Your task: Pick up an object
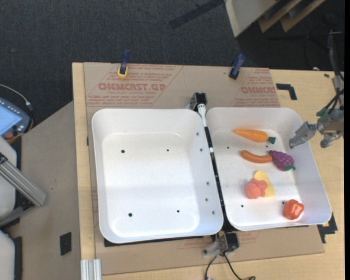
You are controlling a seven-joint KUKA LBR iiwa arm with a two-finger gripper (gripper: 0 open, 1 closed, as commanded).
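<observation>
Purple toy grapes (282,159) are lying in the right bin (314,180), just left of and below the gripper (315,135), which is hovering over the bin's right rim with fingers spread apart, gripping nothing.

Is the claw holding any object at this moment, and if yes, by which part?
Nothing is held. The claw hangs open at the right bin's right edge, with no object between its fingers.

Dark carpet floor (65,33); wooden bench (164,76); beige furniture (268,13) upper right.
</observation>
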